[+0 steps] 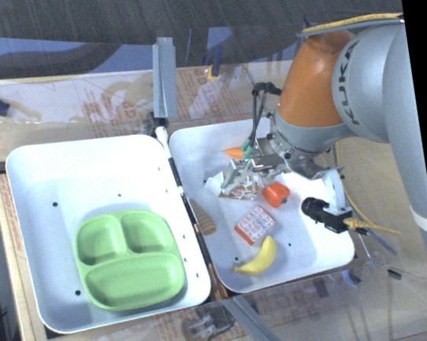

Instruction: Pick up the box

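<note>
The box [254,224] is small, red and white patterned, and lies flat in the right bin [322,257], just above a yellow banana [258,257]. My gripper [254,164] hangs over the upper middle of that bin, low above a crinkled silver and red packet [237,182]. It is up and slightly right of the box, a short way apart from it. The arm's wrist hides the bin's upper right part.
An orange-red block [277,193] sits right of the packet, and a small carrot-like piece [234,153] lies above it. A brown thing [205,223] lies by the bins' shared wall. The left bin [33,185] holds a green divided plate [130,259].
</note>
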`<act>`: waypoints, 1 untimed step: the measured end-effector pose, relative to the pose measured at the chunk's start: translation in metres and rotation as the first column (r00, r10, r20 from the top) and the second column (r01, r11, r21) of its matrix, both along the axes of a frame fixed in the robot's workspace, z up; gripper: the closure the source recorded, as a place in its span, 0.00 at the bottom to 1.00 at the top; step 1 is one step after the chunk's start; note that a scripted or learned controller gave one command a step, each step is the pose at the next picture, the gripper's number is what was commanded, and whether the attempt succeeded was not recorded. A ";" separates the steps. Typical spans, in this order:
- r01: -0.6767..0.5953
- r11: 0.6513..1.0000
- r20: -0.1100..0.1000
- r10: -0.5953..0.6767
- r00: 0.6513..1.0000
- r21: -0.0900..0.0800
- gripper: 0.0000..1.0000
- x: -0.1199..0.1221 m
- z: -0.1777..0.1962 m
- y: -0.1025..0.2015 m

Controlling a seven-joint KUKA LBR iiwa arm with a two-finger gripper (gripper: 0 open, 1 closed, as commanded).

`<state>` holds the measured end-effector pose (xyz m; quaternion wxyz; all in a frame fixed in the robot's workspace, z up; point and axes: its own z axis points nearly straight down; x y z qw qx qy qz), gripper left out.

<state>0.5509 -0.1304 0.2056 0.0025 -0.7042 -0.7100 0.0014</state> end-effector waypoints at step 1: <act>-0.056 0.998 0.004 0.056 0.998 -0.001 0.00 -0.069 -0.107 -0.008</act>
